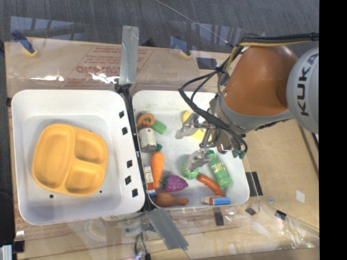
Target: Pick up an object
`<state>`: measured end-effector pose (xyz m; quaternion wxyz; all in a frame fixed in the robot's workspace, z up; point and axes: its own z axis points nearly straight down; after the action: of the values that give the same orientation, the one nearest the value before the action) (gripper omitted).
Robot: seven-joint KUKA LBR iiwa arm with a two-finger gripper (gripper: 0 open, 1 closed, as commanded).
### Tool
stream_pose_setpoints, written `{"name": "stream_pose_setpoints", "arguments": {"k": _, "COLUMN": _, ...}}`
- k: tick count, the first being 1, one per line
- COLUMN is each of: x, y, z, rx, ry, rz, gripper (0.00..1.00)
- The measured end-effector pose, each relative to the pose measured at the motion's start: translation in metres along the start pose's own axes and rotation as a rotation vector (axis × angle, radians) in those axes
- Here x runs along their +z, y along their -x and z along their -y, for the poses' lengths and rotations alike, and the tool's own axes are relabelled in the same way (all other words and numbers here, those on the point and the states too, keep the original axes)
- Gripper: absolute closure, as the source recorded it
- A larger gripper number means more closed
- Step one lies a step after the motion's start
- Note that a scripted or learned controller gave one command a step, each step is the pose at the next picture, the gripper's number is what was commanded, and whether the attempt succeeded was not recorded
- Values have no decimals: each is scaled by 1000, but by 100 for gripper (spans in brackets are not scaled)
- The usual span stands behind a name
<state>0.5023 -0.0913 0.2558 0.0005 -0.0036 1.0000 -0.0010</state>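
On the left of the table (65, 58), the left bin (21, 112) holds a yellow divided tray (69, 158) lying flat, well apart from any action. Across the divider, the right bin (162, 99) carries the clutter: along its left wall a small can (147, 140), an orange carrot (156, 168) lying lengthwise toward the near edge, a purple grape bunch (174, 183) and a brown drumstick-shaped piece (169, 200). Further right, a green bottle (219, 170) lies on its side with its long axis running from upper left to lower right, and a red chilli-like piece (209, 184) sits just below it. The tool (199, 144) hangs over the middle of this bin with its metal fingers (187, 128) spread apart and nothing between them. The likeliest target, the green bottle, lies just to the right of the lower finger, touching or nearly so. As I judge it, the fingers straddle bare bin floor rather than the bottle, so a grasp would need a shift to the right and a closing line set across the bottle's long axis.
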Motion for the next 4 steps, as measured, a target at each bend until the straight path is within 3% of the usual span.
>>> {"name": "stream_pose_setpoints", "arguments": {"k": 1, "x": 129, "y": 14, "z": 6, "rx": 59, "ry": 2, "rz": -3, "gripper": 0}}
{"name": "stream_pose_setpoints", "arguments": {"k": 2, "x": 163, "y": 117, "z": 38, "rx": -34, "ry": 2, "rz": -1, "gripper": 0}}
{"name": "stream_pose_setpoints", "arguments": {"k": 3, "x": 150, "y": 119, "z": 35, "rx": -42, "ry": 1, "rz": 5, "gripper": 100}}
{"name": "stream_pose_setpoints", "arguments": {"k": 4, "x": 21, "y": 150, "z": 66, "rx": -216, "ry": -4, "rz": 13, "gripper": 100}}
